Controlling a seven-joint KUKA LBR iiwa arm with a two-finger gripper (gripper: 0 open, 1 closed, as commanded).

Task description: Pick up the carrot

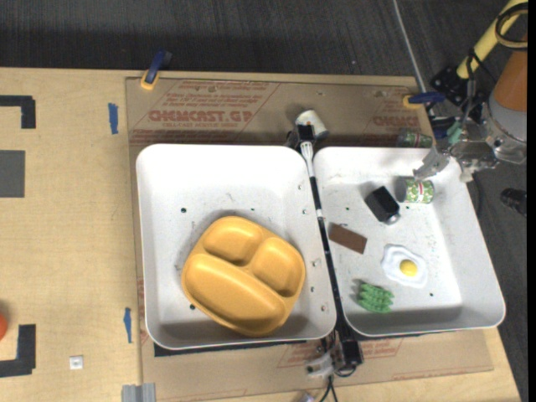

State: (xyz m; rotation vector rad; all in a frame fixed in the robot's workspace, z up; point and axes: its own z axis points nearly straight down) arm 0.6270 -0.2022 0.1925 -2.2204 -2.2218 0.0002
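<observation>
your claw (427, 171) hangs over the far right corner of the right bin (477, 249), low and close to a small green-and-white item (420, 193) that lies just below it. at this slant you can't tell whether the claw is wide or narrow, or whether it touches that item. the grey arm (502, 124) comes in from the right edge behind it.

just left of the green-and-white item you have a small black block (382, 203), tilted. nearer the front lie a flat brown slab (347, 239) beside the bin's left wall, a toy fried egg (406, 266) and a green bumpy piece (374, 297) (possibly a pea pod).

the left bin (167, 191) holds a large yellow loaf-like shape (243, 273).

as for the carrot, a sliver of orange-red (2, 327) sits at the far left edge of the bench, well apart from both bins; it may be the carrot, but it is too cut off to tell.
</observation>
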